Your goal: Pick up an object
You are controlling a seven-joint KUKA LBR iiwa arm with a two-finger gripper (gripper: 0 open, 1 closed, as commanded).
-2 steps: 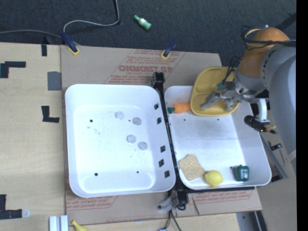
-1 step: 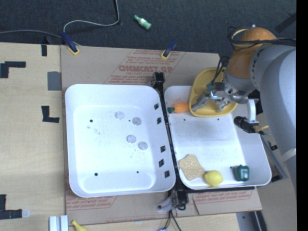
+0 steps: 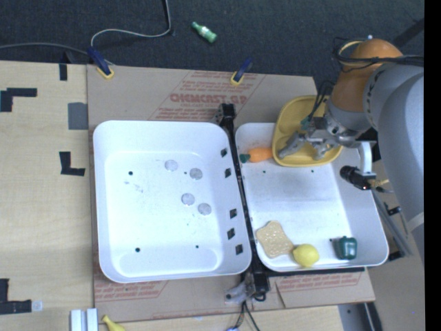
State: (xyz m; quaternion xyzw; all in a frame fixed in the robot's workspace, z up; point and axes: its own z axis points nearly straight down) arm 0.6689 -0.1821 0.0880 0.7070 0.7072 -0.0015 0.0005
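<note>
My gripper (image 3: 308, 143) hangs over the back of the right bin (image 3: 313, 192), its fingers spread open above the inside of a yellow bowl (image 3: 293, 126). The bowl leans on the bin's back rim and nothing shows between the fingers. An orange carrot piece (image 3: 260, 155) lies just left of the bowl. Along the bin's front lie a tan slice of bread (image 3: 273, 238), a yellow lemon (image 3: 306, 255) and a small teal object (image 3: 344, 247).
The left bin (image 3: 110, 185) has a few grey round marks on its floor. A black divider with clips (image 3: 234, 185) runs between the bins. A black part (image 3: 353, 178) sticks in from the arm's side. A green item (image 3: 204, 32) lies on the dark floor behind the bench.
</note>
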